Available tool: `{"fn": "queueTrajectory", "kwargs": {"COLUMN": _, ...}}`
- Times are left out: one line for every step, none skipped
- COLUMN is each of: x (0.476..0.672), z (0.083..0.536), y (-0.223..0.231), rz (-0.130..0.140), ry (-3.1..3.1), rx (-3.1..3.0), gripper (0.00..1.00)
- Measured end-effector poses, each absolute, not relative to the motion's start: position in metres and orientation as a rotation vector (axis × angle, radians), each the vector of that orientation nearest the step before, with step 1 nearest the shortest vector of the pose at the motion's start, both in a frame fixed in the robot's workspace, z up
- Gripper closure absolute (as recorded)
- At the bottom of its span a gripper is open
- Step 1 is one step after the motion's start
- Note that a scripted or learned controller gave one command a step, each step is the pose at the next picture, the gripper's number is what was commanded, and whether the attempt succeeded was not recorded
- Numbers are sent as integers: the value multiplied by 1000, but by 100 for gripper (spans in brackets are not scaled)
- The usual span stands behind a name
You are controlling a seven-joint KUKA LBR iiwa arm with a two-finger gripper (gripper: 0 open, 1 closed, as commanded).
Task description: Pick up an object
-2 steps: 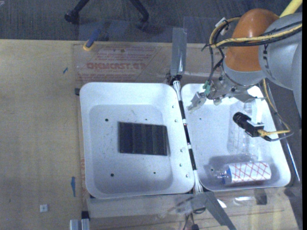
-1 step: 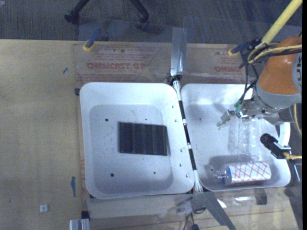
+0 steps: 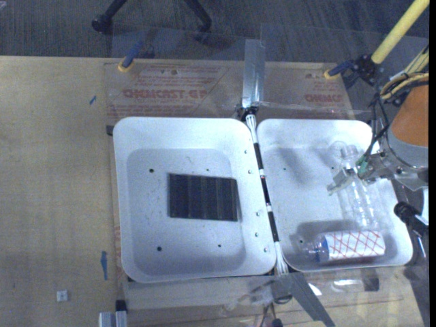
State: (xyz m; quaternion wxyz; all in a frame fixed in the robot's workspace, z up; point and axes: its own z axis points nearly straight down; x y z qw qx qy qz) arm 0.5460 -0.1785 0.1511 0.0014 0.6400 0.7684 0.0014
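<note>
In the right bin [image 3: 293, 142], a clear plastic bottle [image 3: 361, 206] lies along the right side, its cap end pointing toward the back. My gripper [image 3: 346, 178] reaches in from the right and sits over the upper part of this bottle, overlapping it. A second bottle with a red-and-white checked label [image 3: 351, 244] lies on its side along the bin's front wall, blue cap to the left. A dark ribbed rectangular pad [image 3: 203, 197] lies flat in the middle of the left bin [image 3: 136, 142].
The arm's orange band [image 3: 415, 118] and grey wrist hang over the right bin's right rim. A metal divider [image 3: 253, 73] stands behind the bins. A yellow-handled tool [image 3: 402, 26] lies at the back right, and cables run by the arm.
</note>
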Motion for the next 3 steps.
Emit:
{"fn": "queueTrajectory", "kwargs": {"x": 552, "z": 137, "y": -194, "rz": 25, "ry": 2374, "rx": 1998, "gripper": 0}}
{"fn": "queueTrajectory", "kwargs": {"x": 541, "z": 107, "y": -194, "rz": 1, "ry": 2447, "rx": 1962, "gripper": 0}}
{"fn": "queueTrajectory", "kwargs": {"x": 594, "z": 89, "y": -161, "rz": 5, "ry": 2690, "rx": 1598, "gripper": 0}}
